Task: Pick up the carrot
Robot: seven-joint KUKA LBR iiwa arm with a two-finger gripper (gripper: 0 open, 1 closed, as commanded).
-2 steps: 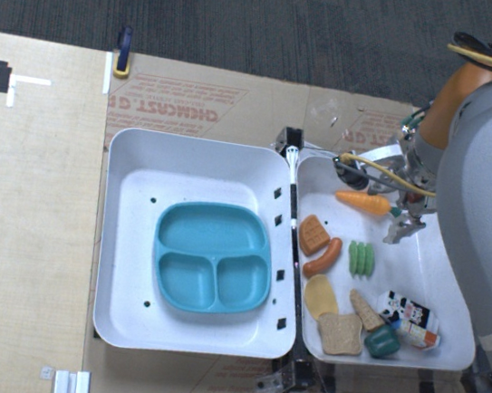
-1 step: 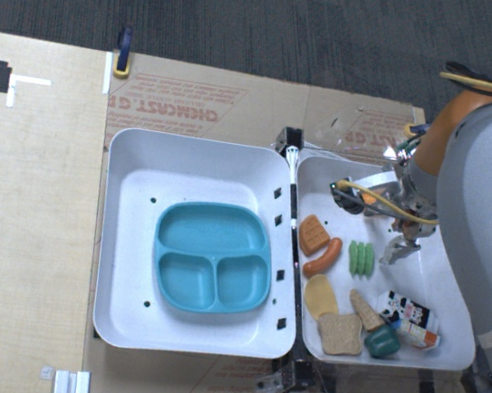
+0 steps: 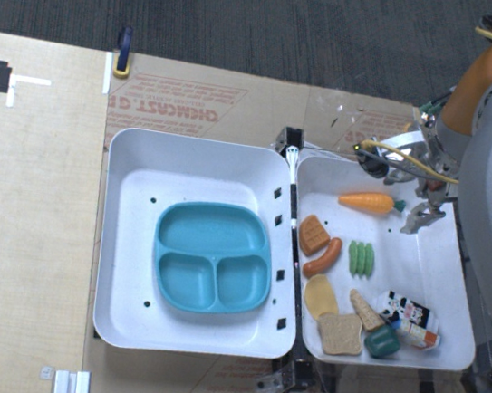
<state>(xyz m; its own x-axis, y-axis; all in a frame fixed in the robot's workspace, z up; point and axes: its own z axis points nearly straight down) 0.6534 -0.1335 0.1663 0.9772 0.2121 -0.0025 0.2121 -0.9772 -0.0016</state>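
The orange carrot (image 3: 366, 201) with a small green top lies on its side at the back of the right bin (image 3: 433, 292). My gripper (image 3: 422, 206) hangs just to the right of the carrot's green end, over the bin's back right corner, close to it but not around it. Nothing shows in the gripper's hold. The grey arm with its orange band (image 3: 476, 81) comes in from the upper right.
The right bin also holds a waffle piece (image 3: 313, 234), a sausage (image 3: 322, 257), green pea pods (image 3: 361, 259), a bread slice (image 3: 340, 334), a chip (image 3: 322, 296), a small carton (image 3: 409, 316) and a dark green item (image 3: 382, 341). A blue divided plate (image 3: 213, 258) sits in the left bin (image 3: 123, 219).
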